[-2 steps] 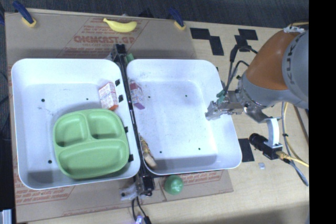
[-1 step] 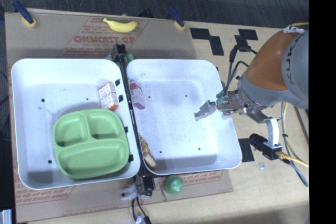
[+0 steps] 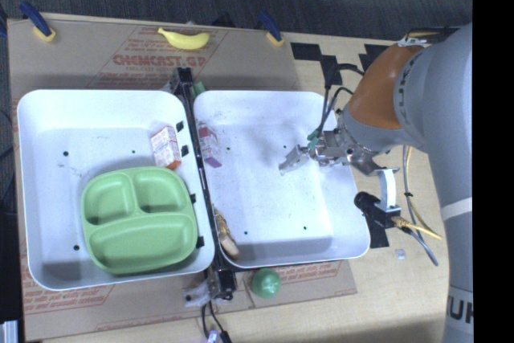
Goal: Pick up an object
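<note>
Grey arm (image 3: 438, 116) hiding hand (image 3: 301, 158), fingers unclear, right bin (image 3: 265, 245)

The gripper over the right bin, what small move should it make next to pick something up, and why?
Probably a short move toward the divider side of the right bin. The gripper sits over bare white floor with nothing between its fingers. The nearest thing in that bin looks like the small reddish packet by the divider, so closing that gap comes first.
</note>
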Controlling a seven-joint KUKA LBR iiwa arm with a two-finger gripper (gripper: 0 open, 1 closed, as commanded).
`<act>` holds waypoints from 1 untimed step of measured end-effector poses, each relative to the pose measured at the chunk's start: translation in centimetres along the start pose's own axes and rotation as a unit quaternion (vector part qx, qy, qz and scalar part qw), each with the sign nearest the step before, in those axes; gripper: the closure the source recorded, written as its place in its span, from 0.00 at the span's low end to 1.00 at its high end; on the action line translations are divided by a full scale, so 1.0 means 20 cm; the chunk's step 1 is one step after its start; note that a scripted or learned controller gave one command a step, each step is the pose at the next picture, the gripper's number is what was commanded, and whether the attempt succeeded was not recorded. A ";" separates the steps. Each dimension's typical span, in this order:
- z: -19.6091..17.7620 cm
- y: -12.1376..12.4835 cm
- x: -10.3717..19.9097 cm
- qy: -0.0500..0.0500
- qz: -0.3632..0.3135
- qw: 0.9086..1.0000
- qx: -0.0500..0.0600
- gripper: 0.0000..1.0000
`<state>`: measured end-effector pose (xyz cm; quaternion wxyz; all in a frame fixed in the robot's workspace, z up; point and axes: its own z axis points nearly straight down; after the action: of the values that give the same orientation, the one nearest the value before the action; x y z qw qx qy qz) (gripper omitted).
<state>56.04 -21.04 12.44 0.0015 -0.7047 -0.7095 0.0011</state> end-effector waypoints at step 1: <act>0.15 -0.42 0.00 0.000 0.000 1.000 0.001 0.00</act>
<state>47.55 -21.11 9.45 0.0023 -0.7048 -0.7094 0.0013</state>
